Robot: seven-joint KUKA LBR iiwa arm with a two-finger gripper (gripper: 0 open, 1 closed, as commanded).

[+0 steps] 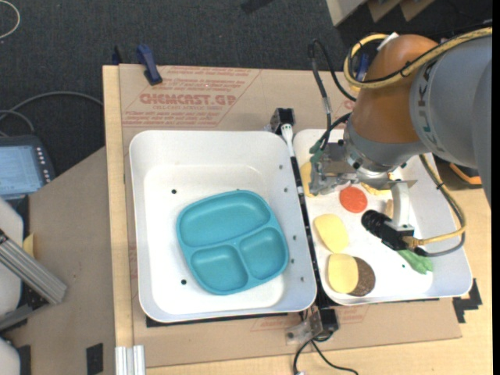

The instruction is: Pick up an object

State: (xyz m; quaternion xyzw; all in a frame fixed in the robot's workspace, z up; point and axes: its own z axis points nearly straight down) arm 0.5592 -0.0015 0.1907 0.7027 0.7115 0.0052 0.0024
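Two white bins sit side by side on the tabletop (pixel 195 96), and their middle edges touch. The left bin (pixel 144 178) has lots of bare floor near its top edge. One blue plate (pixel 231 241) with three parts lies lower down in it. The right bin (pixel 449 276) is more crowded, and the arm covers its top half. The end effector (pixel 323 176) hangs by that bin's left edge, close to one red round thing (pixel 353 199). I cannot tell if it is open or closed. Lower down lie one yellow lump (pixel 331 231), one yellow and brown round thing (pixel 350 274) and one green thing (pixel 418 262).
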